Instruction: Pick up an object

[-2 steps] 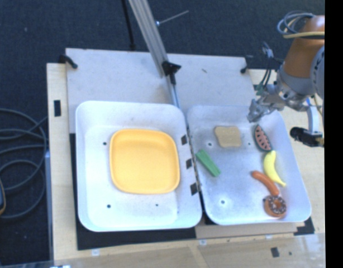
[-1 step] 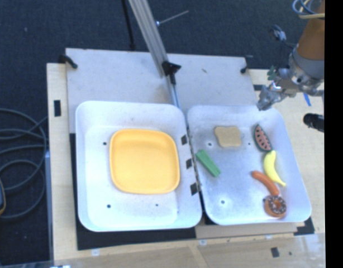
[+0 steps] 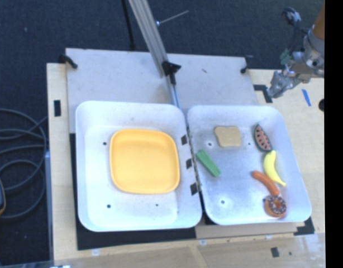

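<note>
Camera view, looking down at a slant, puts the hand (image 3: 276, 88) at the upper right, above the table (image 3: 60, 149) just past the far right corner of the right bin (image 3: 289, 133), with the grey wrist and an orange band on the arm rising out of frame beyond it. Whether the hand is wide or narrow cannot be told; it is small and blurred, and nothing can be seen held in it. Closest to the hand, just inside the near bin wall below it, lies a watermelon slice (image 3: 262, 138), dark red with a green rind. Beside that slice, further from the hand toward the bin's middle, sits a tan bread slice (image 3: 228, 136). Beyond the watermelon, moving away from the hand down the bin's right side, a yellow banana (image 3: 272, 167) lies next to an orange sausage (image 3: 266, 182), the two close together or touching. Further still, near the bin's front corner, rests a chocolate donut (image 3: 275, 206). A green block (image 3: 208, 163) lies tilted near the bin's left wall, well apart from the hand. Farthest from the hand, the left bin (image 3: 87, 205) carries a yellow square plate (image 3: 144, 161) lying flat at its centre.
</note>
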`<action>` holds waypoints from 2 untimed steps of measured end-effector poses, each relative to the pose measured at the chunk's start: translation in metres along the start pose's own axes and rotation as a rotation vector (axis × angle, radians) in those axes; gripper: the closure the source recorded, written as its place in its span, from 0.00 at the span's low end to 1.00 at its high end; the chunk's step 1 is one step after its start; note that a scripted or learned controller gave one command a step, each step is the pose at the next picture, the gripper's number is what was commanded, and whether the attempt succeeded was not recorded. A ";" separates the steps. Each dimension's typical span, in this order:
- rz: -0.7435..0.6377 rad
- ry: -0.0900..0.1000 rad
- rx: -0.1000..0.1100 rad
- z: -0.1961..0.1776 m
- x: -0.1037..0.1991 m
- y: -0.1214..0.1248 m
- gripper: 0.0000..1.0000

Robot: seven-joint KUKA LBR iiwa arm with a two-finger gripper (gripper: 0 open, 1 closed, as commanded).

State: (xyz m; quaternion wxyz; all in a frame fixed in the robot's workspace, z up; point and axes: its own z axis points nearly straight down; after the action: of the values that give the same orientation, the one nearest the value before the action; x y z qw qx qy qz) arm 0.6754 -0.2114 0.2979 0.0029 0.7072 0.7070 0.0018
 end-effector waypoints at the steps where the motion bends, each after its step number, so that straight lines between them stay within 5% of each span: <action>1: -0.002 0.001 0.006 0.009 0.038 -0.018 1.00; 2: -0.002 0.002 0.006 0.024 0.089 -0.038 1.00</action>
State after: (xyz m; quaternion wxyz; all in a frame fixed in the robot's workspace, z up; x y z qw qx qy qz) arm 0.6376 -0.1228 0.2735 0.0000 0.7063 0.7079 0.0002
